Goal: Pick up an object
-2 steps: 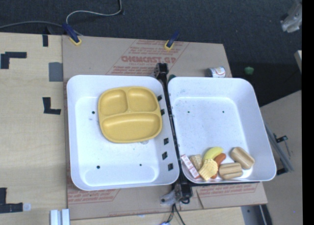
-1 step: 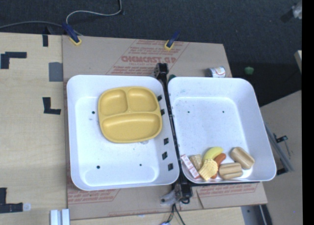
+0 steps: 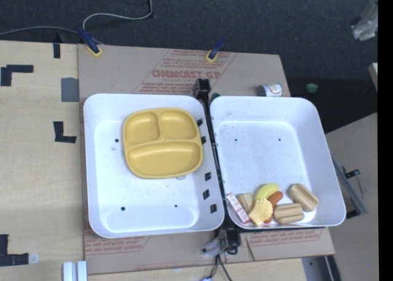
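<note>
A yellow three-compartment plate (image 3: 163, 142) lies in the upper part of the left white bin (image 3: 101, 169). In the right white bin (image 3: 307, 126), several toy foods are heaped at the near edge: a yellow banana (image 3: 266, 191), a red piece (image 3: 276, 199), two tan bread rolls (image 3: 303, 196) (image 3: 288, 213), a yellow corn-like piece (image 3: 260, 212) and a small red-and-white packet (image 3: 237, 208).
The bins stand on a cardboard sheet (image 3: 178, 71) held by yellow clamps (image 3: 215, 53) on a wooden bench. A black clip (image 3: 202, 86) sits at the far joint of the bins. A small can (image 3: 271, 91) lies behind the right bin. A cable (image 3: 116, 17) runs over the dark floor.
</note>
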Available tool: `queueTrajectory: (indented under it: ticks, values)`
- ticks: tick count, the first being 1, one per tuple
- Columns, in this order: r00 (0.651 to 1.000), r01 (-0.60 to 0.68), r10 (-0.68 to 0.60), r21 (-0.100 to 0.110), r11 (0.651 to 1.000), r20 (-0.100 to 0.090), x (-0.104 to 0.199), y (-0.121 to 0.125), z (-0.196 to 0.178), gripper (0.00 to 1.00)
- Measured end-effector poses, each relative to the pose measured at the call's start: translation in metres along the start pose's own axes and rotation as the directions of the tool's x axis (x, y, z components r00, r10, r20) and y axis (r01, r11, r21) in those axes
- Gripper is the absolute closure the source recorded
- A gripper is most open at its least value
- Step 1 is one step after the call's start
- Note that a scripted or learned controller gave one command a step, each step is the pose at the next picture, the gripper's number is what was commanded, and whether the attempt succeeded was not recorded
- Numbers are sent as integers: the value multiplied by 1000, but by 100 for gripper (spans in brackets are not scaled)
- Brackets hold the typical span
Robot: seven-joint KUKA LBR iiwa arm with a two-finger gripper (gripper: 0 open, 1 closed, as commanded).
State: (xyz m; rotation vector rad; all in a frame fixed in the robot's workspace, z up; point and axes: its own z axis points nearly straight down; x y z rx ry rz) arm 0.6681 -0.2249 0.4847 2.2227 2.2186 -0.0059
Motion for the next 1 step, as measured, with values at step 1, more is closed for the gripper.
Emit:
queueTrajectory:
  ticks: [1]
  values:
    - [1000,2,-2,-3,1000,1,1,0,-51,100]
